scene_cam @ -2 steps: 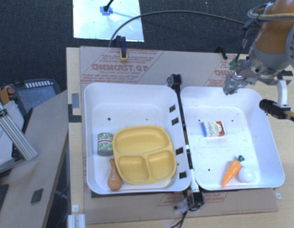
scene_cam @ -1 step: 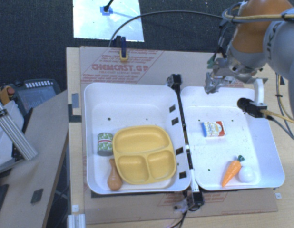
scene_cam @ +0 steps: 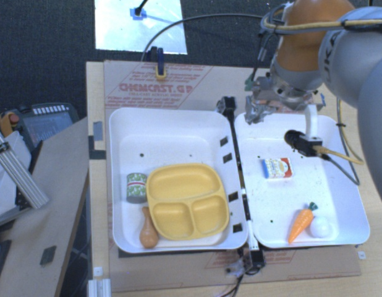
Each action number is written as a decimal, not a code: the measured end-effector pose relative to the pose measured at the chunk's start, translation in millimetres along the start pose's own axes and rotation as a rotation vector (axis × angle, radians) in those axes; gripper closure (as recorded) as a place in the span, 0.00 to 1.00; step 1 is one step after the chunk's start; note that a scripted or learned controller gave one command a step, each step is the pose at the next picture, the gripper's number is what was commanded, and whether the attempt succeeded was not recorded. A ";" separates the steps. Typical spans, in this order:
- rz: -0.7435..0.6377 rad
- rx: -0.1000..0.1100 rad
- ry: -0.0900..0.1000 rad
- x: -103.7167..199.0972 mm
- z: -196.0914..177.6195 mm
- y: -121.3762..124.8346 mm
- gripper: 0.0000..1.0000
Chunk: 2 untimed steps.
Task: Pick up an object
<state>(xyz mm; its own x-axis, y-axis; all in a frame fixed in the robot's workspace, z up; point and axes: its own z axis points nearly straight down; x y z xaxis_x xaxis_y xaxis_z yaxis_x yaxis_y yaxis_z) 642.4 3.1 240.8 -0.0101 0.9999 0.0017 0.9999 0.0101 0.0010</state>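
Gripper (scene_cam: 260,111) hovering over the far edge of the right bin (scene_cam: 348,228) — nothing between its fingers, and their spread I cannot tell.

The small box (scene_cam: 277,167) lies nearest, just toward the camera from it; the carrot (scene_cam: 300,224) and white egg (scene_cam: 320,227) sit further on, touching — so drop squarely over the lone box rather than that pair.

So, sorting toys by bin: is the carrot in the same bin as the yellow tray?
No, the carrot lies in the right bin; the yellow tray is in the left.
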 end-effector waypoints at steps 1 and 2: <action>0.002 0.000 -0.001 50.0 12.3 -6.0 1.00; 0.000 -0.001 0.000 105.8 23.2 -1.6 1.00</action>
